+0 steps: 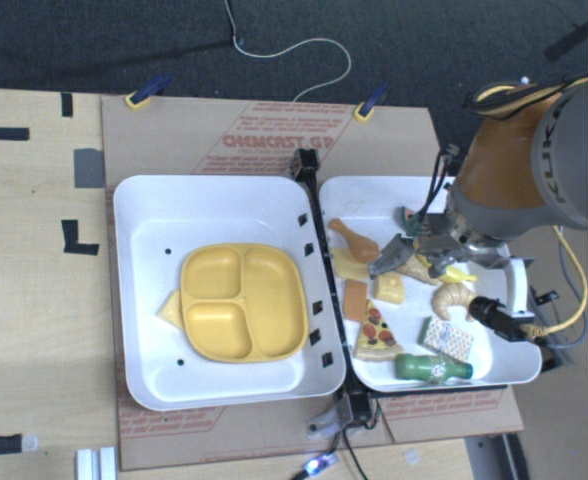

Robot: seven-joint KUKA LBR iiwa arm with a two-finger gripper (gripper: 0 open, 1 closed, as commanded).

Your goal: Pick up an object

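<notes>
The right bin (374, 193) holds several toy foods: a brown drumstick (351, 237), a pale yellow cheese piece (389, 288), an orange-brown slab (355, 299), a pizza slice (376, 332), a croissant (452, 298), a checkered packet (449, 339) and a green bottle (432, 369) lying on its side. My gripper (406, 256) hangs low over the middle of this bin, just above the cheese piece and right of the drumstick. Its dark fingers point left and down. Whether anything sits between them is hidden.
The left bin (144, 218) carries a yellow divided plate (244, 301) on a yellow wedge (169, 309). A black divider (319, 258) runs between the bins. The arm's orange band (504, 158) and cables (559, 313) hang over the right bin's right side.
</notes>
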